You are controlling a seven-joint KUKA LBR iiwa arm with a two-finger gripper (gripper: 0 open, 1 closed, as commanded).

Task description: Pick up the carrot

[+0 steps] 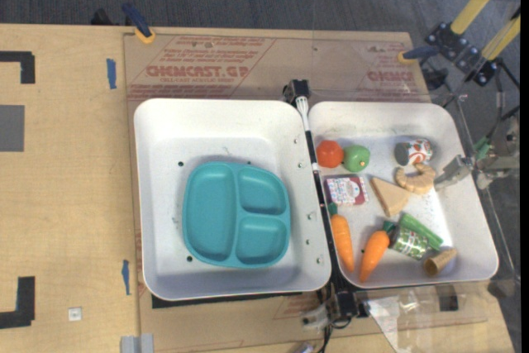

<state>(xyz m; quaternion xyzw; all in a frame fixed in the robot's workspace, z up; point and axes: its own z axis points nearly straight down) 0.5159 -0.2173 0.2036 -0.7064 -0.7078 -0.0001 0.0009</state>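
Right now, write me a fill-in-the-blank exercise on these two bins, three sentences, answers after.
1. The teal divided plate lies in the ____ bin.
2. Two carrots lie along the right bin's ____ edge, the one closest to the camera.
3. Right of the red tomato sits a small round fruit coloured ____.

Missing words: left; near; green

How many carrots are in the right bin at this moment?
2. One carrot lies along the left wall of the right bin. The other carrot lies beside it, leaning right toward the green bottle.
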